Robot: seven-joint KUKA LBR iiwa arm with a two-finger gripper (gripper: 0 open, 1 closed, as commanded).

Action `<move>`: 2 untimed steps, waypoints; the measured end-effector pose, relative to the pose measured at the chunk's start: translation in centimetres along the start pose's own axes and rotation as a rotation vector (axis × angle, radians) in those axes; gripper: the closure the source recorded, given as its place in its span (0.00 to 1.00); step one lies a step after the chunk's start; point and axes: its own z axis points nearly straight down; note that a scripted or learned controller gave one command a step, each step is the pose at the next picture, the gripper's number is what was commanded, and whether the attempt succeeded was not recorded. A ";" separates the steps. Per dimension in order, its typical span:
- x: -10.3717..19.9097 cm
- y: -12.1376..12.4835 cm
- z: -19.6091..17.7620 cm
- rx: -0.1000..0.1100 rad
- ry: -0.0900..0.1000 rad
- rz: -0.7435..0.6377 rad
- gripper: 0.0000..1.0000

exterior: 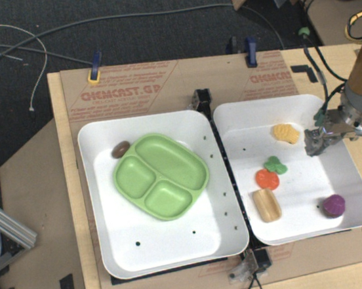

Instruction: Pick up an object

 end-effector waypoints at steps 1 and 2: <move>0.0 0.3 -0.8 -0.014 -0.003 -0.004 0.00; 0.5 0.1 5.5 -0.008 -0.001 -0.003 0.00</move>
